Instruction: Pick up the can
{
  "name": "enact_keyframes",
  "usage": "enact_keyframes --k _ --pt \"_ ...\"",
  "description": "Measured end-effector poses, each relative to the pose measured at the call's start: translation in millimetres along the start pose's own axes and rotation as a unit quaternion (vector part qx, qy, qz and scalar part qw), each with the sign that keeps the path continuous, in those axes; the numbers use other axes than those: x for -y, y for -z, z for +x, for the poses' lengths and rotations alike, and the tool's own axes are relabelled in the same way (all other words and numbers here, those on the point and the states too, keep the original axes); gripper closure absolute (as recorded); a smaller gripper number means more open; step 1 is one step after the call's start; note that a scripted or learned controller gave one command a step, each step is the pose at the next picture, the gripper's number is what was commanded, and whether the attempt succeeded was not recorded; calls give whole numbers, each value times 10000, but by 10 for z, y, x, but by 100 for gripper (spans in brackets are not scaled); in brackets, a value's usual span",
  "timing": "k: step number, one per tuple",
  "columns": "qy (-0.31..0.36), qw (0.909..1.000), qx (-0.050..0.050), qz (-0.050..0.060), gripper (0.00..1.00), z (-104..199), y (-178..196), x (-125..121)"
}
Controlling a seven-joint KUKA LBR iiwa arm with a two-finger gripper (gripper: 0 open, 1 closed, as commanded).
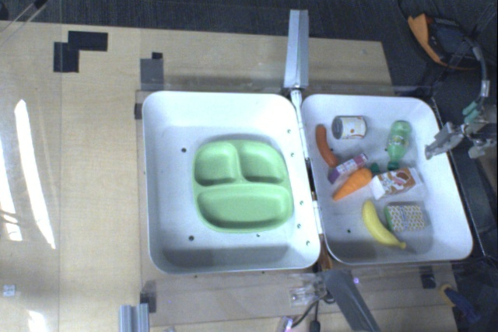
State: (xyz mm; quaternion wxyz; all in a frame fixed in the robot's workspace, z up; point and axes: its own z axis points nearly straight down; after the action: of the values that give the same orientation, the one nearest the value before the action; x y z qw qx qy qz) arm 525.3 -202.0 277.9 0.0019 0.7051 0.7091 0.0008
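Nearest the camera, at the bottom of the right bin (455,241), lie a yellow banana (380,225) and, just beside it to the right, a small patterned sponge-like block (406,218). Above them sit a white carton with a red-brown picture (395,183) and an orange carrot (352,184) lying at a slant, its tip toward the bin's left wall. A small purple-and-white piece (352,165) rests against the carrot's upper side, and a red-orange sausage (325,145) lies just left of it, running up toward the far edge. A green bottle (398,139) lies near the carton's upper edge.

The can (349,127) lies on its side near the far edge of the right bin, left of the middle, apart from the sausage and well apart from the bottle.

The left bin (159,183) holds a green divided plate (242,184) with three compartments, set about at its middle.

At the right rim of the right bin the gripper (443,141) hangs, well apart from the can; whether its fingers are spread or closed I cannot tell, and nothing is seen between them.
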Motion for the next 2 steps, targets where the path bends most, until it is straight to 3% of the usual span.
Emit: enact_keyframes --k 1,2 --pt "-534 9986 -6 10 0 574 -1025 -496" --pt "-515 9987 -6 -16 100 582 -911 -515"
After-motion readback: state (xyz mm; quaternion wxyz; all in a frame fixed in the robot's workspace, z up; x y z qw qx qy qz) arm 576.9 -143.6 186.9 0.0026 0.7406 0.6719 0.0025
